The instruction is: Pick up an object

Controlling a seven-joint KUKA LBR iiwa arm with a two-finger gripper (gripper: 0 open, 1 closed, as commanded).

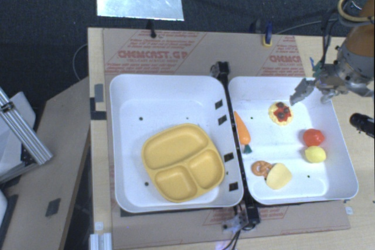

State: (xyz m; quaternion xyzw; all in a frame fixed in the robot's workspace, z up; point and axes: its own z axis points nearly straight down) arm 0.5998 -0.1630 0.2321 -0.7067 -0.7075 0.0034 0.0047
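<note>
- Over the back right corner of the right bin [340, 143], your gripper [313, 89] is hanging with its two fingers spread apart and nothing between them.
- Just in front of that gripper, toward the bin's middle, the small tart with red topping [281, 113] is lying flat on the floor; you are looking at the nearest candidate, so I would judge it the object to go for.
- Farther from the gripper, toward the bin's right wall, the red tomato [313, 137] is sitting just behind the yellow lemon [315, 154], the two close to touching.
- Along the bin's left wall, well apart from the gripper, the orange carrot [242, 129] is lying lengthwise.
- Farthest from the gripper, at the front of the bin, the pretzel [261, 168] is touching the pale yellow block [279, 176].
- Beyond all this, the left bin [126, 126] is holding a yellow divided tray [183, 162].
- To do this step well, you are wanting the fingers centred over the tart and straddling it before they descend; it is low and flat, so they will need to reach nearly to the floor before closing, or they may close above it.
</note>
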